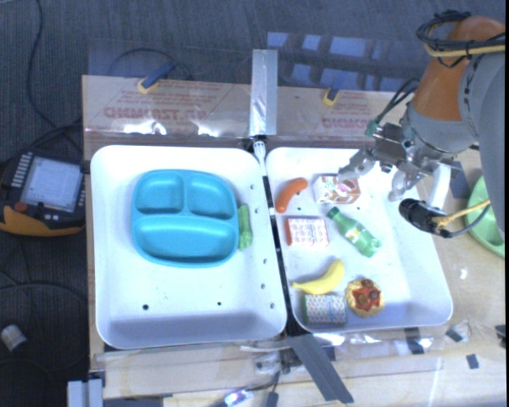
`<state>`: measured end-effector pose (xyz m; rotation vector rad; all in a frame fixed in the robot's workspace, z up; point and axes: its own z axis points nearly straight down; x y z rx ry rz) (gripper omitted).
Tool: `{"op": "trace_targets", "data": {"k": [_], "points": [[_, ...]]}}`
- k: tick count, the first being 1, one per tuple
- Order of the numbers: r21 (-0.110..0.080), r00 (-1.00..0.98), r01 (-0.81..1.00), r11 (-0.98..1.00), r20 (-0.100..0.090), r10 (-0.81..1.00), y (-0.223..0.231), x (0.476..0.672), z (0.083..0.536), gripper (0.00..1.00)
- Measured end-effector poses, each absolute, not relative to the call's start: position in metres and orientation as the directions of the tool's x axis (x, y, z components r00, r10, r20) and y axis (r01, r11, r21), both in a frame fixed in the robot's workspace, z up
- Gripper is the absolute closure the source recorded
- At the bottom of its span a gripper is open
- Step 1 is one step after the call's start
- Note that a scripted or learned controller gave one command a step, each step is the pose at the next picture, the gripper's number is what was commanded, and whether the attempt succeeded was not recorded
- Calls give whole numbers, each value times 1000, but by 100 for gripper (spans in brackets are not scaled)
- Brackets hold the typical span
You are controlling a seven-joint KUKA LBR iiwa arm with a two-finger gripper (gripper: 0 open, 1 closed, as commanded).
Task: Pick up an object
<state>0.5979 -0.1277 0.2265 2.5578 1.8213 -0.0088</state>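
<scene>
The right bin holds several small items: an orange carrot-like piece, a white and red packet, a green bottle, a red-checked packet, a banana, a grey mesh item and a round red and yellow toy. My gripper hangs over the bin's far right part, just right of the white and red packet. It is open, with nothing between its fingers. One finger ends close to that packet.
The left bin carries a blue divided plate with a green item beside it at the shared wall. A handheld device lies on the floor at left. A light green object sits right of the bins.
</scene>
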Motion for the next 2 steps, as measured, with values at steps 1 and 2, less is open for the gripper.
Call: {"op": "trace_targets", "data": {"k": [1,2], "points": [[-4,311,951,-311,-5,951,-82,601,197,0],[-4,361,932,-361,-6,932,-81,575,182,0]]}}
